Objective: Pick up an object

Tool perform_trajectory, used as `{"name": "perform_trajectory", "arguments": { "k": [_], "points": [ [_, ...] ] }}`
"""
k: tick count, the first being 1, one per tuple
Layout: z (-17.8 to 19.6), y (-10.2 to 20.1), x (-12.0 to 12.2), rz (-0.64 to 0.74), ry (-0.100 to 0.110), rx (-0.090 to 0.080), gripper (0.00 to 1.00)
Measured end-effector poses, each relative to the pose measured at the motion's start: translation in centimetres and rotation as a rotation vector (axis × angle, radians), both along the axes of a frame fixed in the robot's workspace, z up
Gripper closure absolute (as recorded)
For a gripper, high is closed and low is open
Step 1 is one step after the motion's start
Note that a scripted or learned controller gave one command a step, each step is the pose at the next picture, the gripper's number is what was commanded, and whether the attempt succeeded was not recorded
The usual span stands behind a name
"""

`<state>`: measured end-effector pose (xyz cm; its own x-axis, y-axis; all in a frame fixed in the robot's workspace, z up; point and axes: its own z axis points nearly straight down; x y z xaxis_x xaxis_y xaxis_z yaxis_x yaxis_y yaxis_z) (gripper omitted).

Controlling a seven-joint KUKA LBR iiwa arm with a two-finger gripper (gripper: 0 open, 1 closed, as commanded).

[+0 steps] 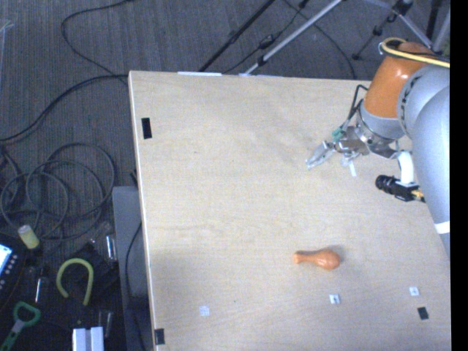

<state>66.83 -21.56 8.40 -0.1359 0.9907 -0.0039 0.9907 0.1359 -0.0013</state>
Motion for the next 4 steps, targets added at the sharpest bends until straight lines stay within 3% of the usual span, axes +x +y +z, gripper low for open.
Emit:
{"name": "perform_trajectory", "arguments": {
  "k": [1,2,3,4],
  "points": [
    [1.4,2.9,0.0,0.288,0.001,0.002,0.00],
    [0.0,3.6,0.0,0.388,0.001,0.002,0.00],
    [1.1,3.6,0.1,0.386,-0.002,0.001,1.00],
    [8.2,10.5,0.0,0.167,-0.001,0.005,1.00]
  ]
}}
